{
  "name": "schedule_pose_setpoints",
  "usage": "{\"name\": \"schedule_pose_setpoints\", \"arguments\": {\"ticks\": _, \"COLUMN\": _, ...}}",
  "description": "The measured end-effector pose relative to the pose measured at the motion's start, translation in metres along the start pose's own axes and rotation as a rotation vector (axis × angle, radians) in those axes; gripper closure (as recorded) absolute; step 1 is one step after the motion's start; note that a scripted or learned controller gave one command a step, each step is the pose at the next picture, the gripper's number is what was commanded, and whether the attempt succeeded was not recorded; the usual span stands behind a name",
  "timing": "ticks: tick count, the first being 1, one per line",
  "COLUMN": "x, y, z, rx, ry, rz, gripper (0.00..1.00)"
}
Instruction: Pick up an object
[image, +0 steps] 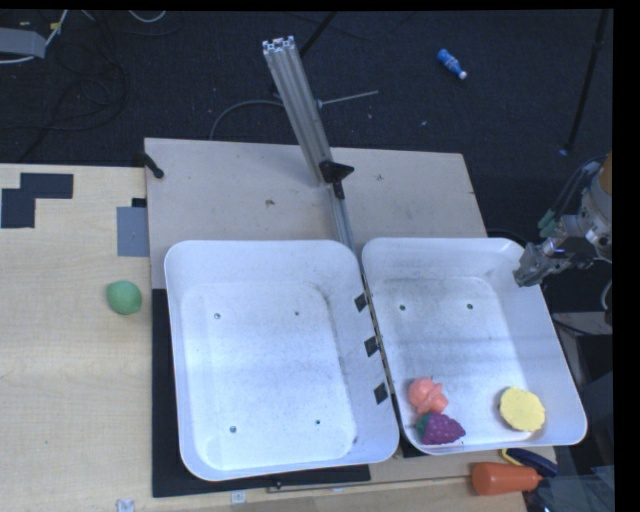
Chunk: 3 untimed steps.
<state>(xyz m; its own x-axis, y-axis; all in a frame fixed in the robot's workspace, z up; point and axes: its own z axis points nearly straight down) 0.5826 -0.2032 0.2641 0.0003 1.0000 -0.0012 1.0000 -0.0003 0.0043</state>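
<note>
Three toys lie along the front of the right bin (470, 270): an orange-pink piece (428, 394), a purple grape bunch (441, 430) just below it, and a yellow round piece (522, 409) near the front right corner. My gripper (530, 268) hangs at the bin's far right rim, well behind the toys, with nothing visible between its fingers. The fingers look small and blurred.
The left bin (265, 440) sits beside the right one, split by a seam with black clips (371, 345). A green ball (124, 297) rests on the wooden bench at left. An orange toy (505, 478) lies outside the right bin's front edge. A metal rail (305, 110) slants behind the bins.
</note>
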Motion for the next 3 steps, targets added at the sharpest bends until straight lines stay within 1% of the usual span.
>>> {"name": "schedule_pose_setpoints", "arguments": {"ticks": 1, "x": 0.046, "y": 0.011, "z": 0.015, "rx": 0.005, "ry": 0.002, "rz": -0.003, "gripper": 1.00}}
{"name": "schedule_pose_setpoints", "arguments": {"ticks": 2, "x": 0.098, "y": 0.024, "z": 0.030, "rx": 0.005, "ry": 0.002, "rz": -0.004, "gripper": 1.00}}
{"name": "schedule_pose_setpoints", "arguments": {"ticks": 3, "x": 0.147, "y": 0.040, "z": 0.021, "rx": 0.004, "ry": 0.002, "rz": -0.004, "gripper": 1.00}}
